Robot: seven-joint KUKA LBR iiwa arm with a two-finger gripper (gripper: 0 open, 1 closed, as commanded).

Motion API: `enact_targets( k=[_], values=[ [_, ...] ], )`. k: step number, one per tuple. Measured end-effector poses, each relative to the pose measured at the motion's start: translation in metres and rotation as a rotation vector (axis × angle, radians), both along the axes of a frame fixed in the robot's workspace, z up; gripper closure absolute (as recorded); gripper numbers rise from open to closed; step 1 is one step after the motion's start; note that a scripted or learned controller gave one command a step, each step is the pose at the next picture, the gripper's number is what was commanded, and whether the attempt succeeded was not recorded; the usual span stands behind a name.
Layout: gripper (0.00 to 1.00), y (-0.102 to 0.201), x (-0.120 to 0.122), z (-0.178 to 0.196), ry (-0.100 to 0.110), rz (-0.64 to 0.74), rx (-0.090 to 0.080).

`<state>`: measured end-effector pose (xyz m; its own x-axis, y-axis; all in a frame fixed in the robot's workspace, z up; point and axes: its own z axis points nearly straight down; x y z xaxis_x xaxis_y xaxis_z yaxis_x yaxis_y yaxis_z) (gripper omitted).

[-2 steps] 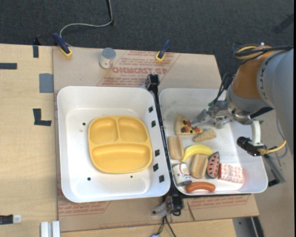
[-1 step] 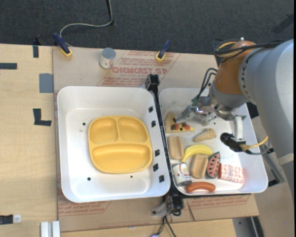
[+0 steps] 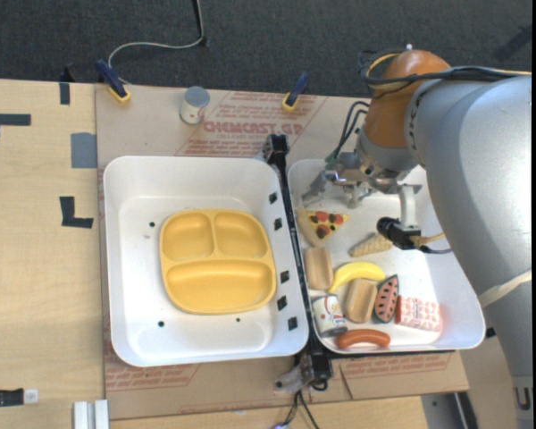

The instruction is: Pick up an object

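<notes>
Nothing lifted yet, I judge: my gripper [image 3: 339,179] hovers at twelve o'clock in the right bin [image 3: 464,329], above the pizza [image 3: 324,222]; its grip state I cannot tell.

Your gripper [image 3: 339,179] hangs over rear of right bin [image 3: 447,324]. Just below it, toward near edge: pizza slice [image 3: 322,222]. To right of slice, cone [image 3: 369,243]. Further toward near edge: bread stick [image 3: 317,267], banana [image 3: 355,273], bun [image 3: 358,299], watermelon slice [image 3: 387,298], wafer [image 3: 419,315], can [image 3: 328,311], hot dog [image 3: 363,339] nearest the front rim. Left of gripper, past divider: left bin [image 3: 134,248] with sectioned tray [image 3: 217,261] in its middle. Behind gripper and to left, on bench: small cup [image 3: 195,105].
</notes>
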<state>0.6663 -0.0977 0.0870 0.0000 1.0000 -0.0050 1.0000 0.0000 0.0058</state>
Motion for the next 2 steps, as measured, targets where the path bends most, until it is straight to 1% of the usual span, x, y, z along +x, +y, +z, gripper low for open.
enact_targets(
  k=[1,2],
  values=[
    [0.00,0.002,-0.085,-0.001,0.005,0.000,0.004],
    [0.00,-0.004,-0.027,-0.001,0.002,0.002,0.003]
  ],
)
